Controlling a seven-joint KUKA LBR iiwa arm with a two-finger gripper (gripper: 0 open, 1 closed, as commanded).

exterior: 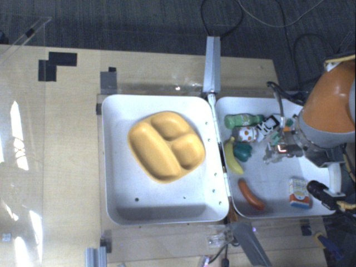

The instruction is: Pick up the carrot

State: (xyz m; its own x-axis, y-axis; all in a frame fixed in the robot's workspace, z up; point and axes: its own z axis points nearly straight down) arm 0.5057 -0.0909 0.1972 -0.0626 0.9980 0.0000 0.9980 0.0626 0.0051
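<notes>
**Entry: carrot pickup, risks as things stand**

- Carrot (251,194): we find it lying flat near the front edge of the right bin (278,204), slanted, apart from the other items.
- Tool (280,148): we place it above the middle of the right bin, beside the cluster at the back, well apart from the carrot. Whether it is released or clenched we cannot tell; nothing visibly sits in it.
- Neighbours: banana (234,159) along the left wall with a teal piece (242,151) touching it; green bottle (243,119) and a small carton (300,192) toward the right.
- Left bin (117,204): holds a yellow divided tray (166,145).

Risks, in our judgement:
1. The carrot lies close to the bin's front wall, so a descent may catch the rim.
2. It is round and slanted; a misaligned grip could roll it away.
3. A path across the bin may brush the banana or teal piece.
</notes>
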